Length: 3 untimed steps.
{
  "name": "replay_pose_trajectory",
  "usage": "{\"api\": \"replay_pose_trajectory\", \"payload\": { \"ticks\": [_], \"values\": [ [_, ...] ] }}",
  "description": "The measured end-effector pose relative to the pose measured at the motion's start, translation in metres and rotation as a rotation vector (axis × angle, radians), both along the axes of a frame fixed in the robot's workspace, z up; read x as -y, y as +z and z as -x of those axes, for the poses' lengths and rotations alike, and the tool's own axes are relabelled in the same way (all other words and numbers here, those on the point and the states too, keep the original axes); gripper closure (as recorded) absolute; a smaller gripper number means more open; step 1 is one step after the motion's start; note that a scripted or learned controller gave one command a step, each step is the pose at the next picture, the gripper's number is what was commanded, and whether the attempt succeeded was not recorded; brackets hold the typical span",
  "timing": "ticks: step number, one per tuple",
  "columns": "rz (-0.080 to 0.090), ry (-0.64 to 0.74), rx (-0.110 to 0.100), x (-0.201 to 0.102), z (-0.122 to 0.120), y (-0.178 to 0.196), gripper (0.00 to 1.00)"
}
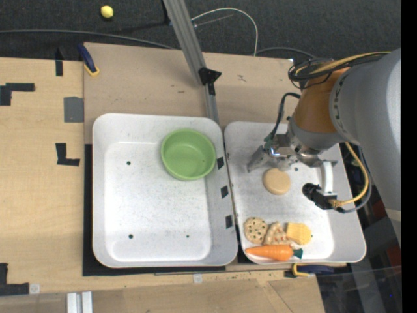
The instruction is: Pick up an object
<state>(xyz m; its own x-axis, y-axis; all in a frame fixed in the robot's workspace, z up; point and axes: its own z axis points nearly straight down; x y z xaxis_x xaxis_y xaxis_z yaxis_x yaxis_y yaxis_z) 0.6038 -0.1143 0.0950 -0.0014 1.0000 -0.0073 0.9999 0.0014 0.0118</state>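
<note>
My gripper (272, 166) hangs over the upper part of the right bin (251, 197), open, with one finger (251, 165) splayed out to the left. A tan round bun-like piece (277, 182) lies just below the fingertips, close to them but not between them. At the bin's front edge lie a speckled cookie (255, 229), a yellow wedge (299, 232) and an orange carrot (270, 253). A green bowl (188, 154) stands in the left bin (130, 201), near its top right.
A grey metal pole (189, 38) slants down from the top to the gap between the bins. The arm's body and cables (355, 109) cover the right bin's far right side. A small yellow ball (106, 11) lies off the bench at the top left.
</note>
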Motion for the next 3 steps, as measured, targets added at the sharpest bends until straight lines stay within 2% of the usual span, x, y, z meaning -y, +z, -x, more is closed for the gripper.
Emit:
{"api": "replay_pose_trajectory", "payload": {
  "ticks": [1, 2, 3],
  "values": [
    [-0.001, 0.002, 0.004, -0.001, -0.001, 0.012, 1.0],
    [-0.007, 0.0, -0.01, -0.003, 0.002, 0.055, 1.0],
    [-0.007, 0.0, -0.009, -0.003, 0.003, 0.097, 1.0]
  ]
}}
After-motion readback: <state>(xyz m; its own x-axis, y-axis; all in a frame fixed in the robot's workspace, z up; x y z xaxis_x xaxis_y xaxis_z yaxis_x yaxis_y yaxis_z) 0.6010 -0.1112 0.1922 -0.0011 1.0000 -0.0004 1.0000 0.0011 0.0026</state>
